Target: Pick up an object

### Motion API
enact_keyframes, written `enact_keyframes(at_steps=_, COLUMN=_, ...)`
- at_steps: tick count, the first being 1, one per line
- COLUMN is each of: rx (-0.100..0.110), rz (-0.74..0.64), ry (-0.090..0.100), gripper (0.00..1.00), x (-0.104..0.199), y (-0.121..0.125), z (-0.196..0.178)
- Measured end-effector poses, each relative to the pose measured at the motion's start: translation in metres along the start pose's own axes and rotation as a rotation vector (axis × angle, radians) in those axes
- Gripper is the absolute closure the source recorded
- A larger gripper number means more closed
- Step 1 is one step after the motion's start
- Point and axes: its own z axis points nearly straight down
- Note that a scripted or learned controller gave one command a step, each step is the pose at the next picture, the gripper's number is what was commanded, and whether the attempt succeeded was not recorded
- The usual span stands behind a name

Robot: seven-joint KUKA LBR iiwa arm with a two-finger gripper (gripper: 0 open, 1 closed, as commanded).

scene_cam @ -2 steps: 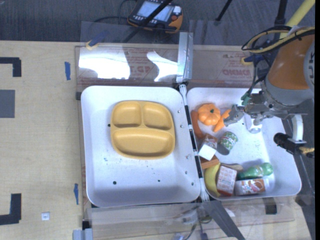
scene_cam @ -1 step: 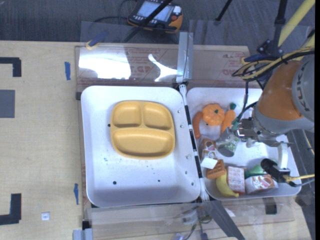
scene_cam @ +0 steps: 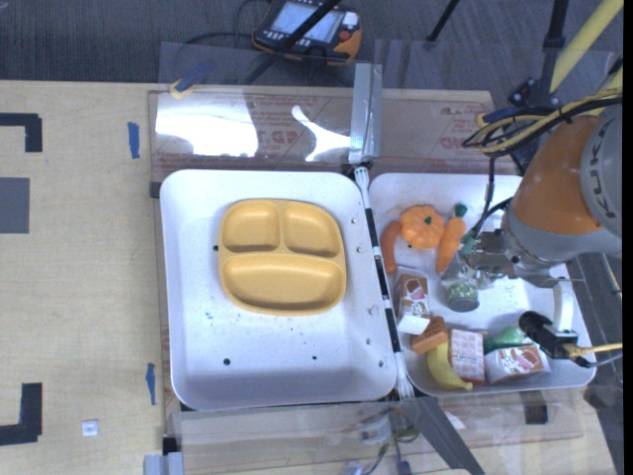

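My gripper (scene_cam: 467, 273) hangs low over the middle of the right bin (scene_cam: 564, 389), reaching in from the right. Just under it lies a small grey-green thing (scene_cam: 460, 293), too blurred to name. An orange carrot (scene_cam: 450, 241) lies right beside the gripper on its left, and an orange pumpkin (scene_cam: 423, 226) sits further left. A small printed packet (scene_cam: 411, 295) lies near the bin's left wall. Whether anything is between the fingers cannot be seen.
Along the right bin's front lie a banana (scene_cam: 445, 370), a red-and-white carton (scene_cam: 467, 354), a second carton (scene_cam: 517, 362) and a green item (scene_cam: 505, 338). An orange piece (scene_cam: 390, 247) rests by the divider. The left bin (scene_cam: 198, 344) holds a yellow divided plate (scene_cam: 283, 255).
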Motion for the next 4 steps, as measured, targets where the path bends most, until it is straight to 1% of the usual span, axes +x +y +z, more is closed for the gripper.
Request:
enact_keyframes(at_steps=1, rx=0.016, rz=0.130, ry=0.002, gripper=1.00, x=0.072, y=0.027, z=-0.131)
enact_keyframes(at_steps=2, rx=0.014, rz=0.128, ry=0.000, gripper=1.00, x=0.072, y=0.027, z=-0.140)
enact_keyframes(at_steps=3, rx=0.013, rz=0.137, ry=0.000, gripper=1.00, x=0.073, y=0.058, z=-0.115)
enact_keyframes(at_steps=4, rx=0.011, rz=0.034, ry=0.001, gripper=1.00, x=-0.019, y=0.080, z=-0.080)
